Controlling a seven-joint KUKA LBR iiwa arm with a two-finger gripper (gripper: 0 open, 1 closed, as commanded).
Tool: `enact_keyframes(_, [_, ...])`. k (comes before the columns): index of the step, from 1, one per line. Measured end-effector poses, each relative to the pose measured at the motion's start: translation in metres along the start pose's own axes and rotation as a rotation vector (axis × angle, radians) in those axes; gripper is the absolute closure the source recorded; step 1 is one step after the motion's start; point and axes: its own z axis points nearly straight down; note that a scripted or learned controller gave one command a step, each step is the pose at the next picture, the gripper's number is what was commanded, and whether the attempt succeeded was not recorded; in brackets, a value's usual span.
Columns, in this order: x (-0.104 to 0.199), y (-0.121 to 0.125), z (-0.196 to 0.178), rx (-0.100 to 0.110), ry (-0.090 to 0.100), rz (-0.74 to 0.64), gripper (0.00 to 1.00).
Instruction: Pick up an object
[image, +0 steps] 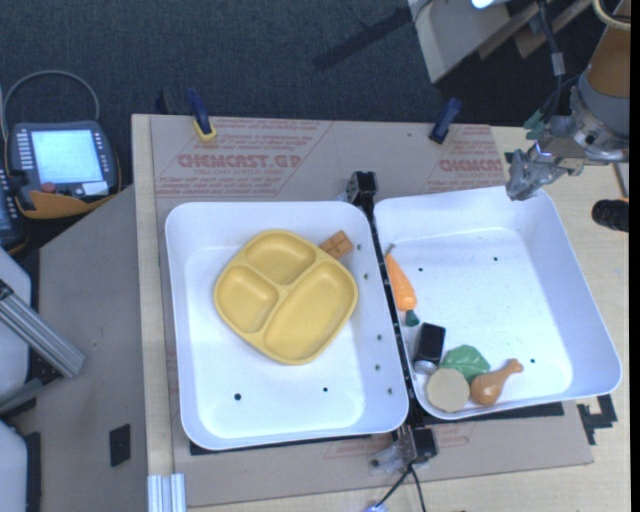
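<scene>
My gripper (524, 181) hangs above the far right corner of the right bin (560, 250), well away from the objects, with nothing visible between its fingers. Along the right bin's left wall lies an orange carrot (401, 283). Nearer the front sit a small black block (430, 342), a green leafy piece (466, 360), a round tan disc (448, 390) and a brown chicken drumstick (494, 381). The left bin (200, 330) holds a yellow divided plate (286, 295) with a small brown block (336, 244) at its far edge.
A teach pendant (62, 165) rests off the bench at the left. Blue clamps (201, 113) (444, 118) grip the board's far edge. A black clip (362, 186) joins the two bins at the back.
</scene>
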Motion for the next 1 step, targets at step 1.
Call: enact_keyframes(1, [0.0567,-0.0269,0.0076,0.008,0.005,-0.005,1.0])
